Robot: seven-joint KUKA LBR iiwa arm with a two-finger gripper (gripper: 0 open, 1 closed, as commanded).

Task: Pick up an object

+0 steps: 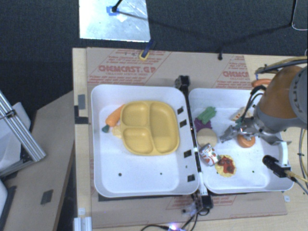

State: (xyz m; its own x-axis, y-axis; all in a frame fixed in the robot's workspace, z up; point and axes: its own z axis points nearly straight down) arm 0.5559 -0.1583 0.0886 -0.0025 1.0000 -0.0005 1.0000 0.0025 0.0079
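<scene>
My gripper (239, 132) hangs low in the right bin (250, 179), reaching in from the right below the orange-banded wrist. An orange round object (247, 141) lies right under it, partly hidden by it. To its left lie a green toy (207, 114), a purple toy (203, 124) and a beige round piece (206, 137). Nearer the front are a small red and white can (209, 153) and a pizza slice toy (225, 165). A pale flat item (238, 114) sits just behind the gripper.
The left bin (110, 177) holds a yellow divided plate (147, 127) with a toy carrot (113, 116) at its left edge. A black divider (190, 134) with clips runs between the bins. A black-tipped part (272, 164) juts over the right bin's front right corner.
</scene>
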